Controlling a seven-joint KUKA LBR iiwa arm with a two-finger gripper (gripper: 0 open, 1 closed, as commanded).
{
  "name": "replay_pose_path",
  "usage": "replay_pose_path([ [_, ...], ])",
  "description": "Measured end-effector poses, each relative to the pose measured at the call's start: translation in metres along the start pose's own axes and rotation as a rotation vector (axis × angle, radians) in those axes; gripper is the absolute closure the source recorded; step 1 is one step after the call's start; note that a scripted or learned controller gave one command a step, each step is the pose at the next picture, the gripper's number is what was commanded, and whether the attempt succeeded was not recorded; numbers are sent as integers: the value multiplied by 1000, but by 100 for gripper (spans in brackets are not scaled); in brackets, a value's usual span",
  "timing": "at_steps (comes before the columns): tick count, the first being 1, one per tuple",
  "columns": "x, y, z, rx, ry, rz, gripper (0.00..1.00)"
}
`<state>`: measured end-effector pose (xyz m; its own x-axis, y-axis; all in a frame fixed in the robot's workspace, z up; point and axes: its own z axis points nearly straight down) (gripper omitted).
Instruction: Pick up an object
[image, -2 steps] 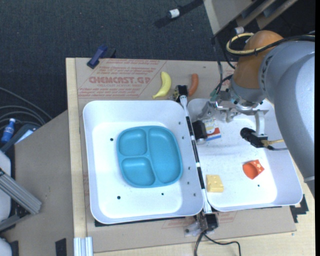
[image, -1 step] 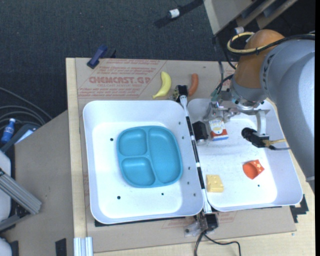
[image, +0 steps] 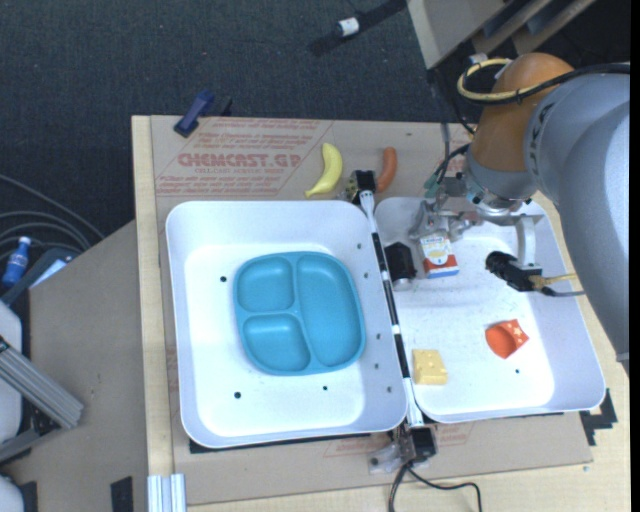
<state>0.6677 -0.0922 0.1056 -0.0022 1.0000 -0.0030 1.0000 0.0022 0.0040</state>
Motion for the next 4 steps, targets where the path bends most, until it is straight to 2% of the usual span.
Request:
replay_pose_path([
  [1,52,-7,-105,2,4,1,100],
  [2,52,-7,-114,1,2,0,100],
  [3,33,0,-138,1,2,2,100],
  [4,67,-1,-134,6,4,1,100],
])
